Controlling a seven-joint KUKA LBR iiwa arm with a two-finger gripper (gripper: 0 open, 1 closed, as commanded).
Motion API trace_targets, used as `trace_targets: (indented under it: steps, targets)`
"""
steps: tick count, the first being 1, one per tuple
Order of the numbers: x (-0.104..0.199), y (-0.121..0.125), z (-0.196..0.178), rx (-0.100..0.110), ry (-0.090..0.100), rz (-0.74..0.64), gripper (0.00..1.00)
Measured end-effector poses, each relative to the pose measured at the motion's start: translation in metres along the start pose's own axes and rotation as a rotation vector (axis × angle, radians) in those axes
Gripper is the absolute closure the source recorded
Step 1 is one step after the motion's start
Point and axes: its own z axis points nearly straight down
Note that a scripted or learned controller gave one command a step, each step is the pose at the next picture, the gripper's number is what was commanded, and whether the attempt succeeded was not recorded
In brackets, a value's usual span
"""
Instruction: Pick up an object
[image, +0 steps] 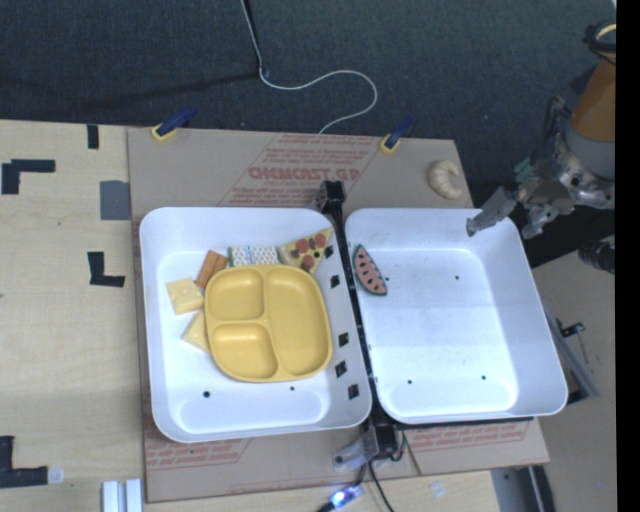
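My gripper (510, 221) hangs over the far right corner of the right bin (470, 390). Its two fingers are spread open and hold nothing. A watermelon slice toy (368, 270) lies against that bin's left wall, well to the left of the gripper. The left bin (165, 400) holds a yellow divided plate (268, 322). Behind the plate are a pizza slice toy (308, 247), a brown cracker (210, 266) and a pale square piece (185, 295).
A beige lump (447, 178) rests on the cardboard behind the right bin. A black divider (345, 300) runs between the two bins. A white cable (320, 85) loops across the dark cloth at the back.
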Motion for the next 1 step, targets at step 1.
trace_targets:
  steps: [1]
  targets:
    - [0.0006, 0.0022, -0.0087, -0.013, -0.003, -0.004, 0.0]
